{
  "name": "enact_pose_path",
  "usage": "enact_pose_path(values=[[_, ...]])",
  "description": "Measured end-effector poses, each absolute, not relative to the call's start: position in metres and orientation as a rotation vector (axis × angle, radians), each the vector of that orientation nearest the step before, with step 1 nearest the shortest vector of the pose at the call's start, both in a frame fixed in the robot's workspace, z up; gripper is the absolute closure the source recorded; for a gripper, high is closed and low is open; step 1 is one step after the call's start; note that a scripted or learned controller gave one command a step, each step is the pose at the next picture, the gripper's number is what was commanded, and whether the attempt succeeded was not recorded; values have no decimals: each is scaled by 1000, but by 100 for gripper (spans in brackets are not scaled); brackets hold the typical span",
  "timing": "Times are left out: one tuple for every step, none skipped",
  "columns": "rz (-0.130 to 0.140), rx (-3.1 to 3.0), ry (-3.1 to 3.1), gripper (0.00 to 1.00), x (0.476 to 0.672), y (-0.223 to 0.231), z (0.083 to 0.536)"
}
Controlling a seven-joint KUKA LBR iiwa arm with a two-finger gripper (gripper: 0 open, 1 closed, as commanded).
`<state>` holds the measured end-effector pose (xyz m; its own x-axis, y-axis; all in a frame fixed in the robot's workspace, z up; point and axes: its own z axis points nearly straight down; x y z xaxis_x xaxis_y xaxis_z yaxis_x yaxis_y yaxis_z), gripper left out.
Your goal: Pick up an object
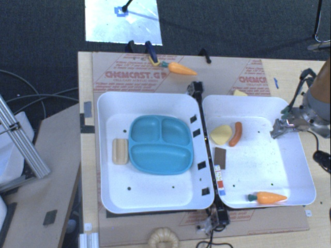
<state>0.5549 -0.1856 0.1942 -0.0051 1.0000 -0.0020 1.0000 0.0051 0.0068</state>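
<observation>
The right bin (289, 154) holds a yellow round piece (221, 134), a red-orange sausage (236, 134), a brown block (220, 157) and an orange carrot (268, 197) near its front edge. My gripper (282, 127) hangs over the bin's right side, close to the far right wall, well right of the sausage. Nothing shows between its fingers. In the left bin (111, 190) lies a blue divided plate (158, 143) with a tan block (120, 151) to its left.
Another carrot (179, 68) lies on the bench behind the bins. A yellow scrap (239, 92) sits behind the right bin. A beige ring (165, 238) rests at the bench's front edge. A metal frame (20, 138) stands at the left.
</observation>
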Motion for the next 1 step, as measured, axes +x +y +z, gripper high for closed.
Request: enact_pose_path(values=[[4, 2213, 2225, 100, 556, -186, 226]])
